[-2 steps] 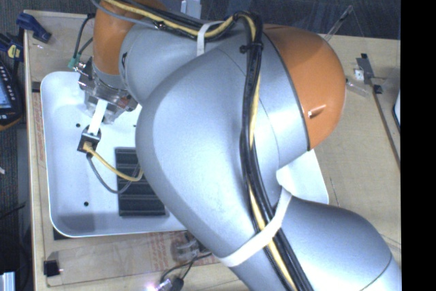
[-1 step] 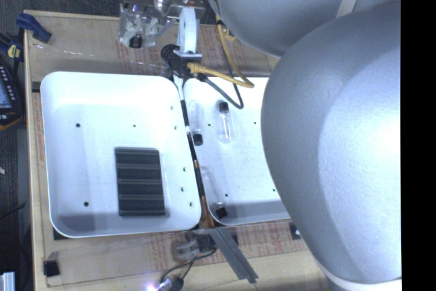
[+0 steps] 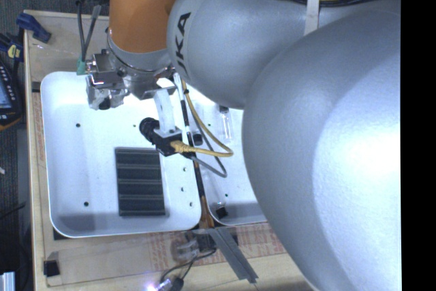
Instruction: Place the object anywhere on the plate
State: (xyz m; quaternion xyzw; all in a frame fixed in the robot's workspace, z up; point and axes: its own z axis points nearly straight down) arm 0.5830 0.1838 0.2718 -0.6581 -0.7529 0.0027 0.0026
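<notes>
Near: ribbed dark slab (image 3: 141,182) lies flat in left bin (image 3: 68,167). Judged to be plate, top bare.
Right of slab: right bin (image 3: 235,180), mostly under arm (image 3: 306,112).
Beyond slab, far-left: gripper (image 3: 102,88) low over bin floor.
Grip state: cannot tell. Cannot tell if it carries object.
Placement judged not yet done.

Flat in the left-hand white bin (image 3: 75,167), a dark ribbed slab (image 3: 141,180).
</notes>
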